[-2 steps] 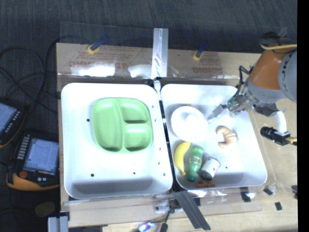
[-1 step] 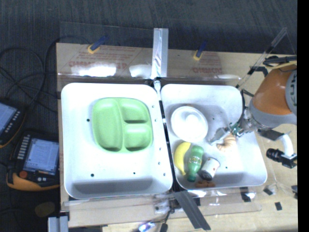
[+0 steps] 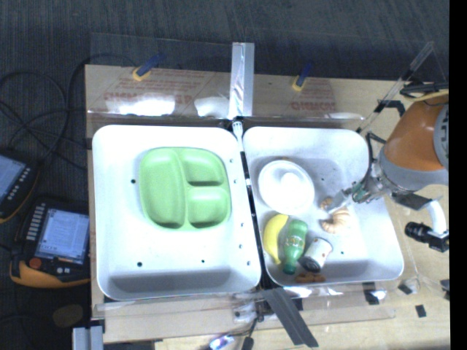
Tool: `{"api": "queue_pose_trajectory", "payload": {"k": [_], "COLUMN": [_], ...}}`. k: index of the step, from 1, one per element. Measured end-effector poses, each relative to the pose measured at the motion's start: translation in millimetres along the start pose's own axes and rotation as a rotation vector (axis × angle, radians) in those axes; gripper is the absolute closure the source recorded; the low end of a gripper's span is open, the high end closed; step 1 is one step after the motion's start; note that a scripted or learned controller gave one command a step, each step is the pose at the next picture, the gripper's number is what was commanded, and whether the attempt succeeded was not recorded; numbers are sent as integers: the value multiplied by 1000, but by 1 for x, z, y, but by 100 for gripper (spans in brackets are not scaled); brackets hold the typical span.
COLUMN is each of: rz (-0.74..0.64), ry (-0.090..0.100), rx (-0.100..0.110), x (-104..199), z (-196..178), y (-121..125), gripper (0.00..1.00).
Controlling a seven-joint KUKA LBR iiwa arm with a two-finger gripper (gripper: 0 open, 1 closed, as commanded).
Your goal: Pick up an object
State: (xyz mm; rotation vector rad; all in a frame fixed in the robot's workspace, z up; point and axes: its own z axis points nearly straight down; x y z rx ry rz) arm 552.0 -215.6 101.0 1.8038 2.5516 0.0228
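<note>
Two white bins sit side by side on the bench. Nearest in the right bin (image 3: 379, 265), a green bottle (image 3: 293, 245) lies between a yellow banana (image 3: 272, 233) and a small can (image 3: 317, 252); a croissant (image 3: 335, 221) lies just beyond. Farther back, a white bowl (image 3: 286, 183) rests beside the gripper (image 3: 359, 193); whether its fingers are apart or together cannot be told. A green divided plate (image 3: 184, 186) lies in the left bin (image 3: 109, 195).
</note>
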Motion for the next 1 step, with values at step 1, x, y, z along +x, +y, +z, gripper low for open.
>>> {"api": "queue_pose_trajectory", "payload": {"k": [1], "rz": [253], "ry": [1], "rx": [24], "x": [35], "z": [-110], "y": [58], "gripper": [100]}}
